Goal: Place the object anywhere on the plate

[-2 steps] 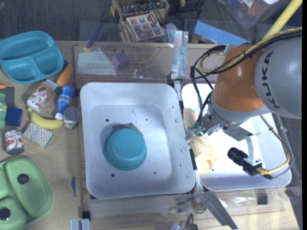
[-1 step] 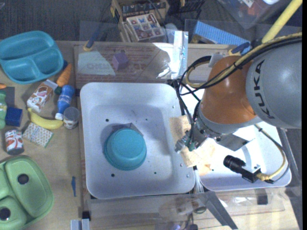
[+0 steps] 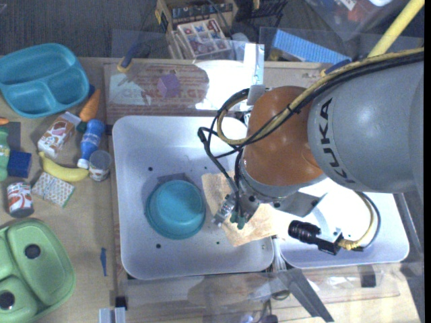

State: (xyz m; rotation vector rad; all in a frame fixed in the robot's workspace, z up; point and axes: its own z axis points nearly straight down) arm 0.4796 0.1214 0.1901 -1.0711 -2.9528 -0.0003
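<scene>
End effector [image 3: 229,213] beside blue plate [image 3: 176,208]

pretty bright overall, light looks like it comes from above. the white bins [image 3: 135,180] are blown out near the middle and right, details lost in glare. soft shadow under the arm [image 3: 363,126]. whole frame's a bit grainy and soft.

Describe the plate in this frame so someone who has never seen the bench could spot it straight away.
Start at the left white bin, the one the grey arm reaches over. The plate sits low in its middle, just left of the gripper and the tan board-like piece beneath it. It is the round teal dish, unlike the blue divided tray lying on the bench outside the bin.
</scene>
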